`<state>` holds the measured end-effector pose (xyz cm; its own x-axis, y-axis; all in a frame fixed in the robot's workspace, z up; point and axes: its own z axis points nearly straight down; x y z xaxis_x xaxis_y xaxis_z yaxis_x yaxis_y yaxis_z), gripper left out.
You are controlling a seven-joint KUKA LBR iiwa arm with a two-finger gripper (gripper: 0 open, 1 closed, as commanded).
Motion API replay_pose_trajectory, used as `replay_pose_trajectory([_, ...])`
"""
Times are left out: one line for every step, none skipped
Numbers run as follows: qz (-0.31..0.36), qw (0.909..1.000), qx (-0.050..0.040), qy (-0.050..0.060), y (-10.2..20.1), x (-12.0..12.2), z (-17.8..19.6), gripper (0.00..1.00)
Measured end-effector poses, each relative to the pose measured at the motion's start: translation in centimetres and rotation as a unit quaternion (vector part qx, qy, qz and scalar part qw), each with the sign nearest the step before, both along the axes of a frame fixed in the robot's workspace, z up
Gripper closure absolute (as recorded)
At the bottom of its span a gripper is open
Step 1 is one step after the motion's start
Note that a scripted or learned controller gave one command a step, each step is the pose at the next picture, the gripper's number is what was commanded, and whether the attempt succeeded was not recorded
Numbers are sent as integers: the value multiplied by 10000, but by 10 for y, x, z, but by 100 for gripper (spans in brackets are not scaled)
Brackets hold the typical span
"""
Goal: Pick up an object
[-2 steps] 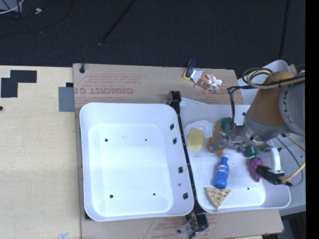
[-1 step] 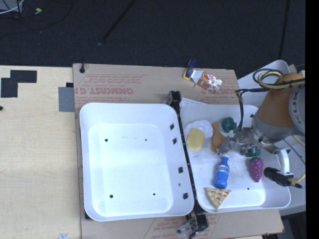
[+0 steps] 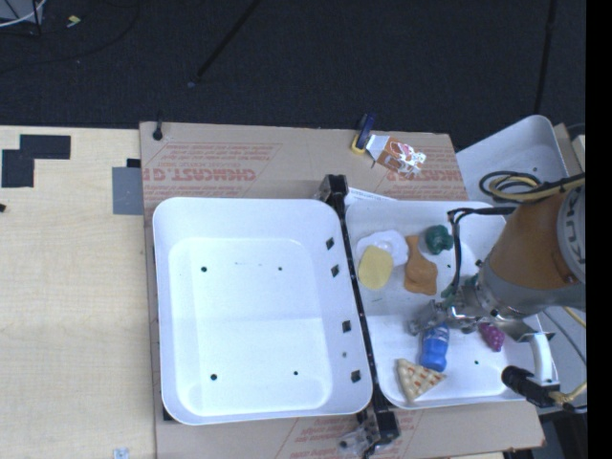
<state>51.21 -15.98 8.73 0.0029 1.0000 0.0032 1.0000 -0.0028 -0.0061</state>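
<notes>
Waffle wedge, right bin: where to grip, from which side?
Probably straight from above, fingers across the two straight sides of the waffle wedge near its wide middle. It lies flat, clear of the blue bottle, but close to the bin's front rim.

You get even, fairly bright light from overhead, so the two white bins (image 3: 182,256) read clean with only mild glare on their floors. Shadows are soft and short along the bin walls. The dark floor (image 3: 287,46) beyond the bench (image 3: 67,285) stays dim. Overall sharpness is modest; small items look slightly soft.
</notes>
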Motion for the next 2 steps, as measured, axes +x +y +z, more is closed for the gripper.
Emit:
replay_pose_trajectory([59, 10000, -1, -50, 77, 99, 1, 0])
replay_pose_trajectory([8, 10000, -14, 1, 57, 65, 0, 0])
